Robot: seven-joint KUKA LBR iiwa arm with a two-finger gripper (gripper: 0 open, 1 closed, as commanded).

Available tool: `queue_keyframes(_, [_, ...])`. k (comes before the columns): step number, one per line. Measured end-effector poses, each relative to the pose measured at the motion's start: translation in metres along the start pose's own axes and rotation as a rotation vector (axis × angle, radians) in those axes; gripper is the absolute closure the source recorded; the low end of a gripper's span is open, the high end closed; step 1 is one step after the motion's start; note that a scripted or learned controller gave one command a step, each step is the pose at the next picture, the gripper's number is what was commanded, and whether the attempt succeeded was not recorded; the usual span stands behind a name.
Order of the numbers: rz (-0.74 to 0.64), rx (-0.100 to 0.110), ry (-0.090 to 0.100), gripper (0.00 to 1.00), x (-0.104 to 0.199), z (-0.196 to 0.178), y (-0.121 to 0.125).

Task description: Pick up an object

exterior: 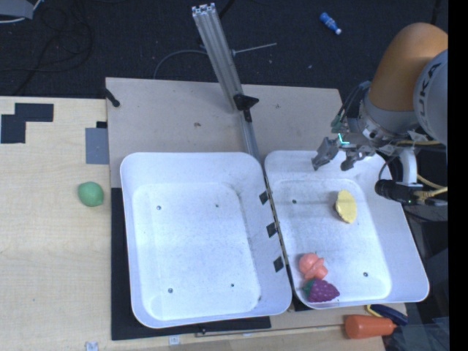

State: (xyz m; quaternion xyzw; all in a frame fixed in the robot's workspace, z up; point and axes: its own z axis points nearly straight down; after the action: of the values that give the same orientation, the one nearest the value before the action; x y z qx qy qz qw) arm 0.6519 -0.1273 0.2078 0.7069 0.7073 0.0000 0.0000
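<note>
My gripper (pixel 336 159) hangs over the back edge of the right bin (pixel 395 269), its two fingers spread apart with nothing between them. A yellow lemon-shaped object (pixel 346 206) lies in that bin, a short way in front of the gripper and slightly right. Toward the bin's front left corner sit an orange-pink toy (pixel 313 265) and a purple bunch of grapes (pixel 322 291), touching each other.
The left bin (pixel 146 196) stands beside the right one. A green ball (pixel 91 194) rests on the bench left of the bins. An orange carrot-like toy (pixel 368 326) lies outside the right bin's front edge. A metal rail (pixel 223 57) slants up behind the bins.
</note>
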Motion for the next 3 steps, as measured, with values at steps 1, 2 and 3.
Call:
queue_keyframes(1, [0.0, 0.0, 0.0, 0.0, 0.0, 0.0, 0.0])
queue_keyframes(2, [0.0, 0.006, 0.001, 0.0, -0.002, 0.063, 0.002])
queue_keyframes(3, [0.0, 0.005, 0.001, 0.0, -0.001, 0.116, 0.001])
